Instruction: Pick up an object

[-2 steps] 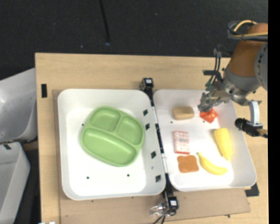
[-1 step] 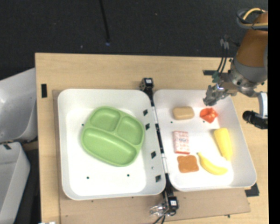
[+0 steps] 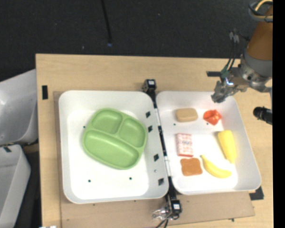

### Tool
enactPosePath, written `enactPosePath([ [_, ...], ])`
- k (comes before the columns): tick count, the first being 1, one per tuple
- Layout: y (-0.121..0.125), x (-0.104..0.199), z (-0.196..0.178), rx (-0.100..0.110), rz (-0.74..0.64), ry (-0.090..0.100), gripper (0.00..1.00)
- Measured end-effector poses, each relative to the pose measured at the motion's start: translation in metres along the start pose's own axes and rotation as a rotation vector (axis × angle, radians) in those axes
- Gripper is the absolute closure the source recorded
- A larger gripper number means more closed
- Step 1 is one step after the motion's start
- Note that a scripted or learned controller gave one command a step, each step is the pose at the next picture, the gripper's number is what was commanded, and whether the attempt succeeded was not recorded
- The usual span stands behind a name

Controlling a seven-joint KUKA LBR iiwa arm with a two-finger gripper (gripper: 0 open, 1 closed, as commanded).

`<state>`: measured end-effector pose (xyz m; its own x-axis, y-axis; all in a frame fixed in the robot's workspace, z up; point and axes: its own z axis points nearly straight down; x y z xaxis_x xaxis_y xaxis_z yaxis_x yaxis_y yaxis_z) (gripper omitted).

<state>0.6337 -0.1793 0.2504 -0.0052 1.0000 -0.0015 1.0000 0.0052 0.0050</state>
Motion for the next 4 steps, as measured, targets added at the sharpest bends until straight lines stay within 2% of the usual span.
enactPosePath([
  [1,-0.018,0.054,-0.009,0.003,-0.001,0.002,1.00],
  [2,-0.031,0.107,0.004,0.005,-0.001,0.002,1.00],
  [3,-0.053,0.149,-0.001,0.005,0.000,0.003,1.00],
  [4,-0.064,0.199,-0.008,0.005,-0.002,0.003,1.00],
])
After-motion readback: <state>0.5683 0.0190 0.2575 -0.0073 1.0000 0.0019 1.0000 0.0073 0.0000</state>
